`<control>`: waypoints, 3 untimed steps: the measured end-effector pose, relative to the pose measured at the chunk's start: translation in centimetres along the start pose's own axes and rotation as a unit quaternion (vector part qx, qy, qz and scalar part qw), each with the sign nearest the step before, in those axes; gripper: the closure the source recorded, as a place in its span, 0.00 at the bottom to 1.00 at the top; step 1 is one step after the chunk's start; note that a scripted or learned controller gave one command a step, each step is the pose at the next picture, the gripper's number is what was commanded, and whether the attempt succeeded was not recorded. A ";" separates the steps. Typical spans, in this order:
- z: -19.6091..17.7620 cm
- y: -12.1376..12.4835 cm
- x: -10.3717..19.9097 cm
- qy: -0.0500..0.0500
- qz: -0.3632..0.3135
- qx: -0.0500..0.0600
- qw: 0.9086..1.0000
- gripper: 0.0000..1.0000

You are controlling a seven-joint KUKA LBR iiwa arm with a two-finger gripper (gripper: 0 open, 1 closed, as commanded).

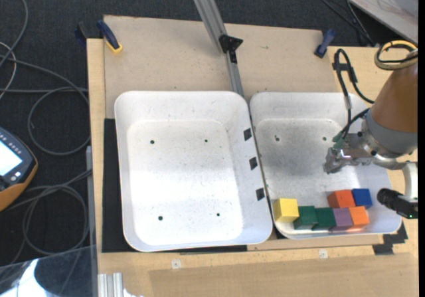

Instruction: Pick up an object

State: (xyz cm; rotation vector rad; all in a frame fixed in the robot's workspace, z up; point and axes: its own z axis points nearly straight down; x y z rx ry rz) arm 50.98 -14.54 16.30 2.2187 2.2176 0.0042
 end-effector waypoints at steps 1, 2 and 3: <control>-6.2 -0.3 0.2 0.000 -0.001 -0.002 1.000 1.00; -11.1 -0.1 0.2 0.000 -0.001 -0.001 1.000 1.00; -9.5 2.2 5.3 0.001 -0.003 0.002 1.000 1.00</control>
